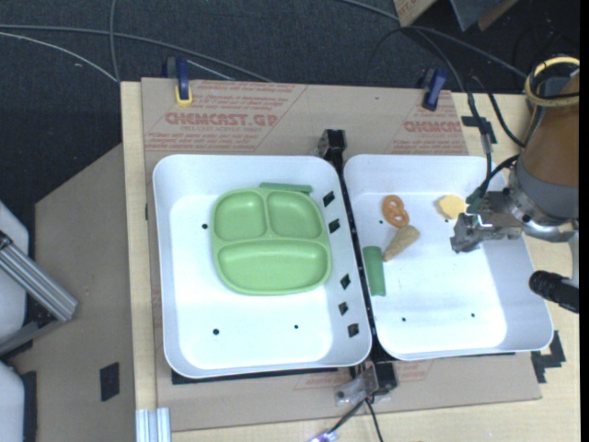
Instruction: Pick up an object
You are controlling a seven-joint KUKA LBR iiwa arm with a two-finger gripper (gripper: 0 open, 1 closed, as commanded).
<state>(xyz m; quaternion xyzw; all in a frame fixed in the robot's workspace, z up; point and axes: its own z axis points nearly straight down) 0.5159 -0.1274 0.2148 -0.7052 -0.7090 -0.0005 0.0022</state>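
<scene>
two glossy white bins; smooth green divided plate in left; metal gripper state unclear.

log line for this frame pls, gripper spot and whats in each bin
gripper: over right bin, beside yellow piece | right bin: pretzel, cone, green stick | left bin: green divided plate

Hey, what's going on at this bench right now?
A robot arm reaches in from the right, its gripper low over the right bin. Nearby lie a yellow piece, a pretzel, a cone and a green stick. The left bin holds a green divided plate. Nothing looks picked up.
</scene>
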